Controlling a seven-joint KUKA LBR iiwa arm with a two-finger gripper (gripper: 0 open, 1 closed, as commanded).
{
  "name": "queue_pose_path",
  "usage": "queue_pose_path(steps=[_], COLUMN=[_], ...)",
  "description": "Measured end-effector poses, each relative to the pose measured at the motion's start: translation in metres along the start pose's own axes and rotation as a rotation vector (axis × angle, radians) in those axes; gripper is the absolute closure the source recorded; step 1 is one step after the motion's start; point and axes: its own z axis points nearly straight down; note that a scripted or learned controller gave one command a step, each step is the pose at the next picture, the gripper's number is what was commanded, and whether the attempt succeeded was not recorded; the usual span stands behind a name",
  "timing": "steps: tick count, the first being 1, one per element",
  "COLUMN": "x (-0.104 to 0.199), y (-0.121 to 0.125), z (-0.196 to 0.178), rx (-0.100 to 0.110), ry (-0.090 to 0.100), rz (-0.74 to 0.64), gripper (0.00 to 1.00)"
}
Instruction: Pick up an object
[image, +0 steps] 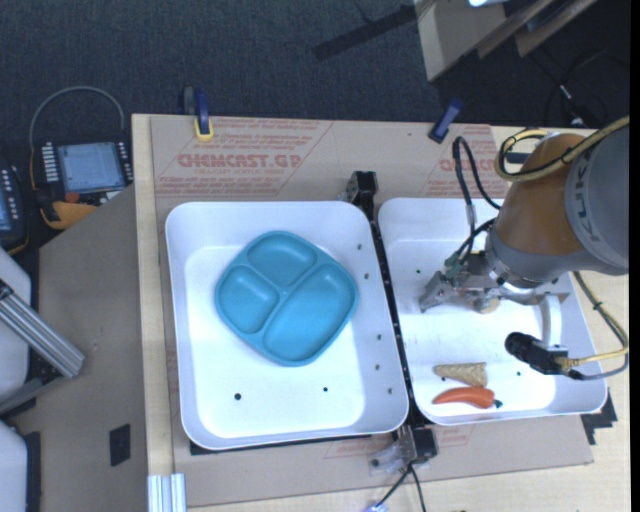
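My arm is a thick grey cylinder with an orange band above the wrist. Black and yellow cables loop beside it.

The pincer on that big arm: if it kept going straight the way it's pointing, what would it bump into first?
The pincer seems to point down and leftward over the right bin. Straight on, it would likely meet that bin's bare white floor, or its left wall beside the left bin. Depth is hard to judge from above.

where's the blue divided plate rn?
The blue divided plate lies in the left bin, roughly centred, across the divider from the gripper in the right bin.
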Motion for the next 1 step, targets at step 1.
queue_pose_path(steps=[1], x=[-0.0004], y=[0.0006], z=[-0.0126], rx=[-0.005], ry=[-0.002], rz=[0.001], gripper=[1.00])
